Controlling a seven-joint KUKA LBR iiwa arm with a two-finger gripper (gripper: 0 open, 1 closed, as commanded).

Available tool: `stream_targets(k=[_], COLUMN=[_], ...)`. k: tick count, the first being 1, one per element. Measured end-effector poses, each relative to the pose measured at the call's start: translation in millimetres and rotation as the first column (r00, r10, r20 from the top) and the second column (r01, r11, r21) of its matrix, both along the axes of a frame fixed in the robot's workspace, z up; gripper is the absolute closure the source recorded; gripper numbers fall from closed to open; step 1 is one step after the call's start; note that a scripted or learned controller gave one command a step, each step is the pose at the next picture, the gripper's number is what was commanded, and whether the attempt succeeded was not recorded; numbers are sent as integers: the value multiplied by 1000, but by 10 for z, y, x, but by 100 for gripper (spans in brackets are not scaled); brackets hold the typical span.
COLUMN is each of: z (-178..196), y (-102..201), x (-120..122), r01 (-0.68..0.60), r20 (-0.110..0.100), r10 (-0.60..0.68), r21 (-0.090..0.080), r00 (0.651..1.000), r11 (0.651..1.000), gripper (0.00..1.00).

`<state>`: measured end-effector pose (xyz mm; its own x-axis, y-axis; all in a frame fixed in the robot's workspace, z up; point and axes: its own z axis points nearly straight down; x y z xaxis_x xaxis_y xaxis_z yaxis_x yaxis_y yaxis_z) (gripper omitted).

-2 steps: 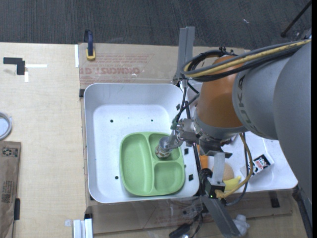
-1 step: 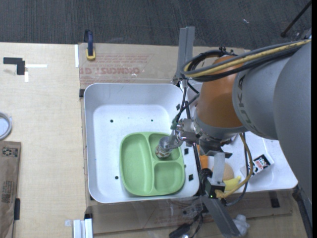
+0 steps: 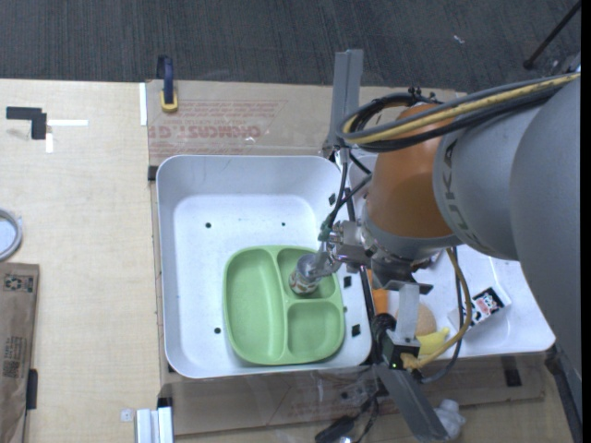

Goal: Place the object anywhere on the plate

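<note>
Object: which thing is the object cannot be told for certain, nor whether anything is held at the tip.
Plate: a green plate with three compartments is seen, one long on the left and two smaller on the right. It lies flat in the near right part of the left bin, close to the front wall.
Gripper: the gripper is placed over the plate's far right compartment, at or just above its surface. Whether it is open or closed cannot be told from this view.
Left bin: the left bin is white and shallow, and the plate is borne on its floor.
Right bin: the right bin is largely covered by the arm. A rounded tan thing and a small black-and-white packet are seen lying in it, apart from each other.
Arm: the grey arm is reached in from the right, its orange band above the wall between the bins.
Bench: on the pale bench a blue-handled clamp is seen beyond the left bin.
</note>
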<state>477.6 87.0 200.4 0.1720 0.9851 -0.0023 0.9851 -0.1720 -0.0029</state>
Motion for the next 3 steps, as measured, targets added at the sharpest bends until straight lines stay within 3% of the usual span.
stream_targets(k=[3], z=[0], y=[0], x=[0], r01=[0], r20=[0], r10=[0], r21=[0], r00=[1000], r11=[1000], gripper=[0])
